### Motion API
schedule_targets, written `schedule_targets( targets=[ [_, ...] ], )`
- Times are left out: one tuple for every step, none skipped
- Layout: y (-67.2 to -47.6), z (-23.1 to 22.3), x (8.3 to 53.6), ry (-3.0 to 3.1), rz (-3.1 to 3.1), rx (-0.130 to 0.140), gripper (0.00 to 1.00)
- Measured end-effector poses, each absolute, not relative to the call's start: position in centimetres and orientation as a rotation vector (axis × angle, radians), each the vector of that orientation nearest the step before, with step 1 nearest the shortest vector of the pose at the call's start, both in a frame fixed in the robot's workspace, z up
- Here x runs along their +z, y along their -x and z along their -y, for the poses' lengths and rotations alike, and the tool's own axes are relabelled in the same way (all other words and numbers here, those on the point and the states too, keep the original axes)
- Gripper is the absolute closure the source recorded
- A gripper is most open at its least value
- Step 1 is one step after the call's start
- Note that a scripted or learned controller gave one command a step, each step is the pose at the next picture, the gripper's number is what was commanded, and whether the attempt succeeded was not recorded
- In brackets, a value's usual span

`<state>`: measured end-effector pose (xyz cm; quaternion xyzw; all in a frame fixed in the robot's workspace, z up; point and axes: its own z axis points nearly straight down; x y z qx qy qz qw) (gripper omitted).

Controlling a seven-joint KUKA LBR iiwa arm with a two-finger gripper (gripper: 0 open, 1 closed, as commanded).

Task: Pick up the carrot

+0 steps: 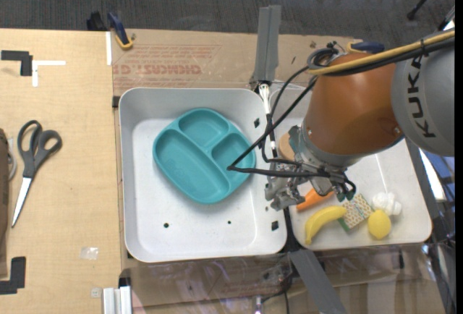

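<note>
Gripper (288, 193) hangs over the carrot (314, 198), mostly hidden at 3 o'clock of it; finger state can't be told.

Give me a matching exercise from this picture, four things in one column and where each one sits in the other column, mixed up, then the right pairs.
Things:
1. teal divided plate
2. scissors
3. banana
4. carrot

Places:
A. on the wooden bench, at the view's left
B. partly under the gripper, in the right bin
C. in the left bin
D. near the right bin's front edge, beside a lemon

Pairs: 1-C, 2-A, 3-D, 4-B
</note>
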<state>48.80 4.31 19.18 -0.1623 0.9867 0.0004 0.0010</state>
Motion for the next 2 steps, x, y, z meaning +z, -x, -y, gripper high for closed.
schedule_targets(
  targets=[
    [-49.7, -7.5, 19.2, 1.316, -2.849, 0.002, 1.0],
    [-48.3, -2.8, 21.2, 0.735, -3.052, 0.001, 1.0]
  ],
)
